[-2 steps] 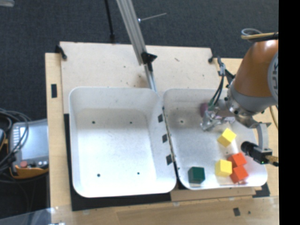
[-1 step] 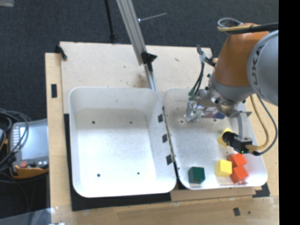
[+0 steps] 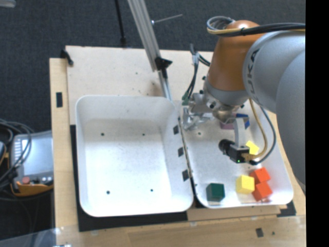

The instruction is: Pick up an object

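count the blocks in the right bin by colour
green: 1
yellow: 2
orange: 2
pink or purple, partly hidden under the wrist: 1
blue, a sliver by the wrist: 1
total: 7 that can be made out; the arm may hide more

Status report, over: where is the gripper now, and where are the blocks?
Gripper low over right white bin, far end. Green cube, yellow cube, two orange blocks at near end, untouched. Nothing seen held.
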### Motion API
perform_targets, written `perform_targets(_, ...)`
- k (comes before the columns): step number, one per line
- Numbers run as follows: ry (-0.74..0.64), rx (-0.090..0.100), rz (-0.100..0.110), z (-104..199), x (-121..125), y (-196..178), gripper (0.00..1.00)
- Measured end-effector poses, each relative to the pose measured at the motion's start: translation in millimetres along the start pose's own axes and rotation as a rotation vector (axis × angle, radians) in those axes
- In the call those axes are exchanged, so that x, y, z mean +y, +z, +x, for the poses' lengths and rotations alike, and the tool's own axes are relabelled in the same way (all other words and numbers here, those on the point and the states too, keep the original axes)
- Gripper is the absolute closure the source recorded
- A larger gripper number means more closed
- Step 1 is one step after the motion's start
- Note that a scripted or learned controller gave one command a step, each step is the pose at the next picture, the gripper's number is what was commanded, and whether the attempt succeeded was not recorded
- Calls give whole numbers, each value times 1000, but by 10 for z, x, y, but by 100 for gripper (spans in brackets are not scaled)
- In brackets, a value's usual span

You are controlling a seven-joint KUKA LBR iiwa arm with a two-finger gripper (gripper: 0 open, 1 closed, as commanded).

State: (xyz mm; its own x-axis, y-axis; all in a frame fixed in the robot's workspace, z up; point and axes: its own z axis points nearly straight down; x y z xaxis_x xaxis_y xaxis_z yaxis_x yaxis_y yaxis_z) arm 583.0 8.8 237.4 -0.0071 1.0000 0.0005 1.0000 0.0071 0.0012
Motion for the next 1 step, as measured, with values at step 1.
perform_targets(1, 0, 1, -1, 483, 345, 47, 100)
